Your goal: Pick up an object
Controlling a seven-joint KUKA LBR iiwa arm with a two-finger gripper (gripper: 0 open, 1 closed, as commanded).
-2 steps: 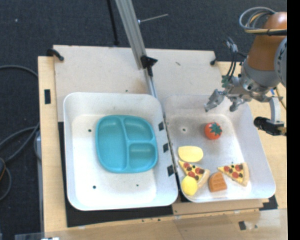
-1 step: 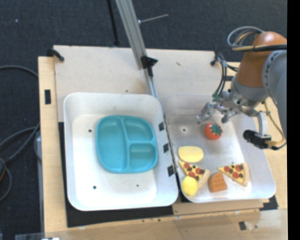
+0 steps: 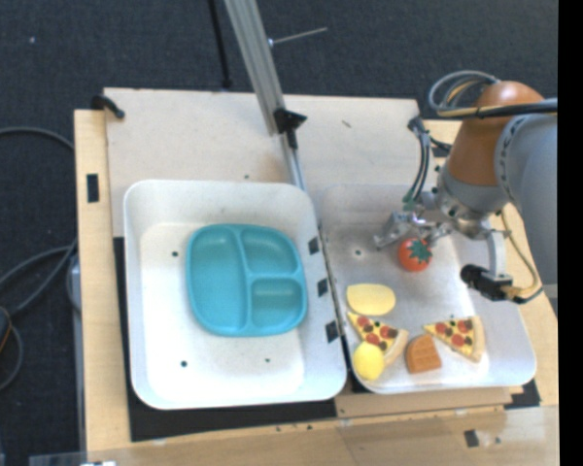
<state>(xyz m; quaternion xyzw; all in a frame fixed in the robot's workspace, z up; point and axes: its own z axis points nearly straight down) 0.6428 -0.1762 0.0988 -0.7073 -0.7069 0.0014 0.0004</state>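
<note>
red tomato (image 3: 415, 253) just below gripper (image 3: 417, 226).

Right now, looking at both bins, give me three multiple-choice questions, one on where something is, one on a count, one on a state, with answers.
1. Where does the teal divided tray lie?
A. in the left bin
B. in the right bin
C. on the bare bench

2. How many toy pizza slices are in the right bin?
A. one
B. two
C. four

3. How does the gripper stand to the toy tomato?
A. far off over the left bin
B. just above it
C. resting on the tray

Answers: 1 A, the tray sits mid-bin on the left. 2 B, one slice lies by the yellow pieces, another further right. 3 B, the tomato lies right under the gripper.
</note>
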